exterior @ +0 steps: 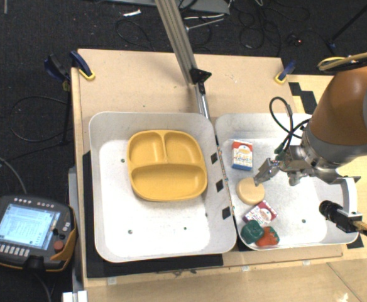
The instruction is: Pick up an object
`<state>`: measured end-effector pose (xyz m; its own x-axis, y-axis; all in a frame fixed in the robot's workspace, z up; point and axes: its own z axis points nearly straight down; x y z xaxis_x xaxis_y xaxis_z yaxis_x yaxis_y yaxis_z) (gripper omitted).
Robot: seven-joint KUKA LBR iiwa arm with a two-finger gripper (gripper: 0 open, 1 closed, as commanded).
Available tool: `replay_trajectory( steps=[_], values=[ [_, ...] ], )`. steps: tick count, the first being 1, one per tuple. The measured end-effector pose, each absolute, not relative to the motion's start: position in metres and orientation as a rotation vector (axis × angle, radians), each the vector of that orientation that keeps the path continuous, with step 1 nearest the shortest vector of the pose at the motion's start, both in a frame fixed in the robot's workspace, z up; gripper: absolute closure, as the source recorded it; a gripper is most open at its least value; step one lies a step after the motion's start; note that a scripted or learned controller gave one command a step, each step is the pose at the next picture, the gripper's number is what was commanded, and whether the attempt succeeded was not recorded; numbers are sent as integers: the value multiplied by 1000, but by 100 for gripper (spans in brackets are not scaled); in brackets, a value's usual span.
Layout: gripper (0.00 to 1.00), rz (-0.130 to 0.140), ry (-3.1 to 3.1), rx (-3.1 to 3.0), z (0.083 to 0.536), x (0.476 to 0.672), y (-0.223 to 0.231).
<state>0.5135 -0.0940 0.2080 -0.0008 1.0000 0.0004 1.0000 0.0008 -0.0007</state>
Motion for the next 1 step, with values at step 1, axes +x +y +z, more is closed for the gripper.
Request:
replay_trajectory(
  steps=[1],
  values=[
    [0,0,-2221,-2221,208,513,-94]
  ],
)
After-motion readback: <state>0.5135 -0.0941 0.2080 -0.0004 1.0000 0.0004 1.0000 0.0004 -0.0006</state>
